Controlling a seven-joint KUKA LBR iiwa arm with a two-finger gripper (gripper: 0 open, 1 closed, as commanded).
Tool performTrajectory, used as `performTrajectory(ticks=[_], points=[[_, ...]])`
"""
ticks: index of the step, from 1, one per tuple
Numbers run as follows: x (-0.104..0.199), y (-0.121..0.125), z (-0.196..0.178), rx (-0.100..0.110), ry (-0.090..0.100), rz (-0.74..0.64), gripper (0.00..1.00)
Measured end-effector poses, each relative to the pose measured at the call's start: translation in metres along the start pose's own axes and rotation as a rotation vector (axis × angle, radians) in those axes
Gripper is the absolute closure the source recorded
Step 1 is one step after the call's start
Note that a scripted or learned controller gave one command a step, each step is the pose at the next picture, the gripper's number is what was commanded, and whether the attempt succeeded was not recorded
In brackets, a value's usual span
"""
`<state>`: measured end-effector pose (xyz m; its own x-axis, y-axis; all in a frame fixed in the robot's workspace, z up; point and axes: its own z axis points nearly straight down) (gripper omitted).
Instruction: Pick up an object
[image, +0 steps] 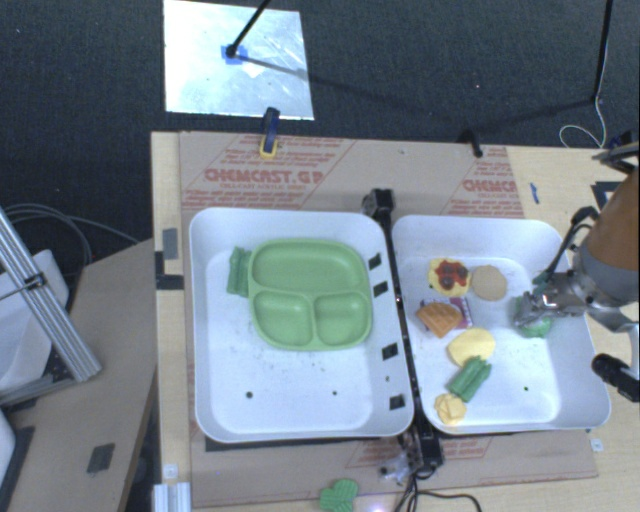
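My gripper (541, 304) reaches in from the right and sits low in the right bin (570, 400), directly over a small green object (537, 325) that shows just below it. To its left lie several toy foods: a red and yellow piece (450, 273), a tan round disc (489, 283), an orange wedge (439, 318), a yellow lump (471, 346), a green pickle-like piece (468, 378) and a small yellow piece (450, 408). The green object is partly hidden by the gripper, and I cannot see whether it is gripped.
The left bin (215, 400) holds a green divided tray (308, 293) and a green strip (238, 270) at its left side. A black divider (395, 320) runs between the bins. A green item (338, 495) lies off the bench at the front.
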<state>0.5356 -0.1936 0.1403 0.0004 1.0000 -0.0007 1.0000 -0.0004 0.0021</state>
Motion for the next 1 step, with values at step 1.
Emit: performTrajectory(ticks=[1], points=[[0.0085,-0.0151,0.0188,0.003,0.002,-0.001,1.00]])
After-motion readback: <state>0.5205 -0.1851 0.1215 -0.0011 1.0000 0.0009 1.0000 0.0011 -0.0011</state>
